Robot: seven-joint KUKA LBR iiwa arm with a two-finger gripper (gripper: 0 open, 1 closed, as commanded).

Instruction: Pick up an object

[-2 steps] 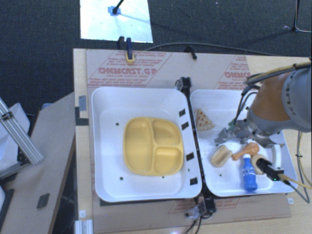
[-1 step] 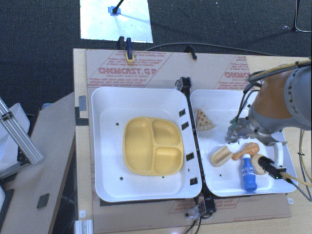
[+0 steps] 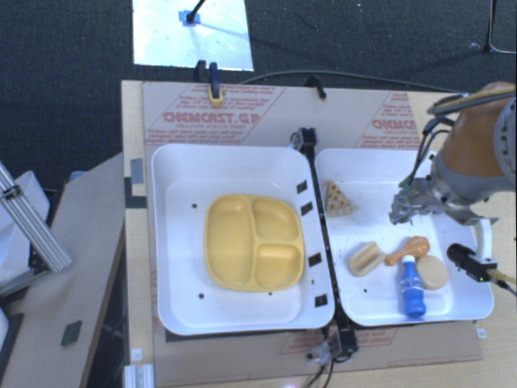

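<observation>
**Line up over one item before closing**

The gripper (image 3: 401,210) hangs over the right bin (image 3: 380,309), its grip state unreadable. Nearest it lies the orange spoon (image 3: 406,250), toward the bin's front edge beside the blue bottle (image 3: 412,288). Centre over the spoon's handle, clear of the bottle.

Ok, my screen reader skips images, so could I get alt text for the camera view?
A robot arm's gripper hangs over the right bin, above a blue bottle, an orange spoon, a pizza slice and two tan pieces. The left bin holds a yellow divided plate.
</observation>
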